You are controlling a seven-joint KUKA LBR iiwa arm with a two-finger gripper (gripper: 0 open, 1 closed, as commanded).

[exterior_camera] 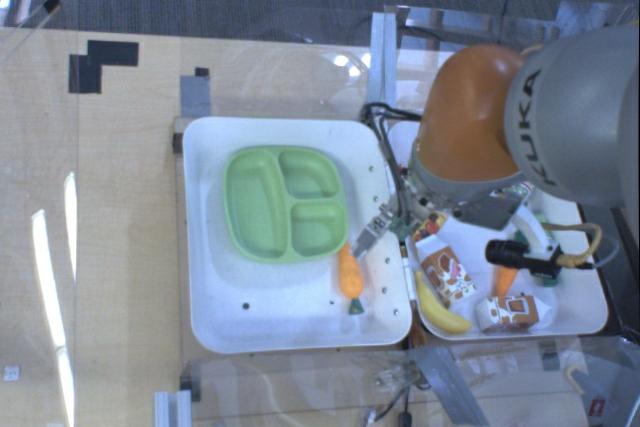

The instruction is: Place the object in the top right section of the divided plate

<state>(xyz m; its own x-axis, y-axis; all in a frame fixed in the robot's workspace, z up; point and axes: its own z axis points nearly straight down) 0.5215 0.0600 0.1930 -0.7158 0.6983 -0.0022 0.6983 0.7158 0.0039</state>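
We judge the toy carrot (350,278), lying in the left bin (205,245) just beside the green divided plate (285,203), light, stiff and slick, best pinched across its orange middle, and the gripper (372,233) above it looks narrowly parted, holding nothing.

At frame centre, a pale green divided plate (287,204) lies in a white bin (210,295). Beside it is an orange carrot (350,277) with a dark green tip. Lower right: a yellow banana (440,311). The table (90,245) is light wood.
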